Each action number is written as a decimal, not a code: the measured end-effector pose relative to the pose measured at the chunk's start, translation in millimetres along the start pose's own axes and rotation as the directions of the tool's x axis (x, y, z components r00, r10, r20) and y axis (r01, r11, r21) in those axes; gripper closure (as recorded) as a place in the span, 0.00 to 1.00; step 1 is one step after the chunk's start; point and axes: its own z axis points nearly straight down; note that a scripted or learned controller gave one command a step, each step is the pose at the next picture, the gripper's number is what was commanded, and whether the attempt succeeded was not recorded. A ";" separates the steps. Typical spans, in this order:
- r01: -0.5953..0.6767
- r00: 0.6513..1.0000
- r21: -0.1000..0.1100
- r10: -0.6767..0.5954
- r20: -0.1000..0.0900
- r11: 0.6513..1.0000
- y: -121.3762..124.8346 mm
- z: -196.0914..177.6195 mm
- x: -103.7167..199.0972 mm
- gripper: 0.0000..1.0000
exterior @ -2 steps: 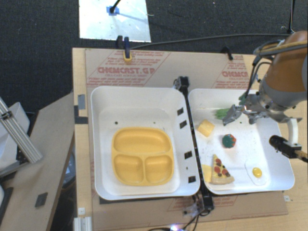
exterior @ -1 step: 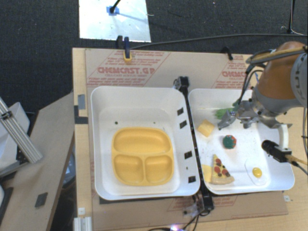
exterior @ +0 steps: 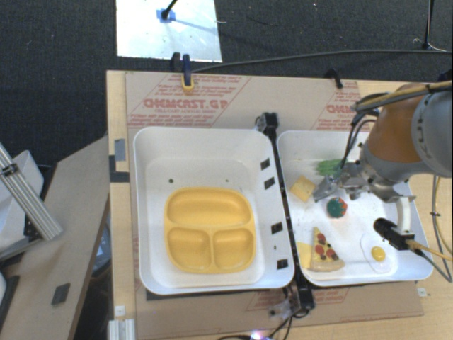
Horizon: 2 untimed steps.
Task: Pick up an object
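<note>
White bins side by side, and all the action is in the right bin (exterior: pixel 301 151), where the grey arm (exterior: pixel 425 137) reaches in and the gripper (exterior: pixel 331 188) sits low over the toy food. Progress-wise I'd call it early. Nothing looks lifted, every piece seems to lie flat on the bin floor, and I see nothing caught in the gripper. Whether the jaws are open or closed, I honestly can't tell from this angle, the metal bits blur together.

Candidates for the pick:
- a pale yellow block (exterior: pixel 303 188) just beside the gripper, toward the divider
- a round red toy (exterior: pixel 336 207) with a green top, just in front of it
- a green leafy piece (exterior: pixel 329 166) just behind it, partly tucked under the wrist

My guess is one of those three is the target, but I can't say which. So the whole grab and lift is left to do.

Other stuff: a pizza slice (exterior: pixel 324 250) and a yellow wedge (exterior: pixel 304 253) lie near the front edge, with a fried egg (exterior: pixel 377 253) toward the front corner. The left bin (exterior: pixel 152 190) holds a yellow divided tray (exterior: pixel 209 229), well apart from it all.

What could get in the way: those three close pieces crowd the gripper, so closing on one could nudge a neighbour. The block also sits near the bin wall.
</note>
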 end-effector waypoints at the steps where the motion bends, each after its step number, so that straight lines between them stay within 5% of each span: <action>1: 0.000 1.000 -0.003 0.000 0.001 1.000 0.7 -12.4 0.0 1.00; 2: 0.003 1.000 -0.004 -0.003 0.001 1.000 3.0 -55.2 1.6 1.00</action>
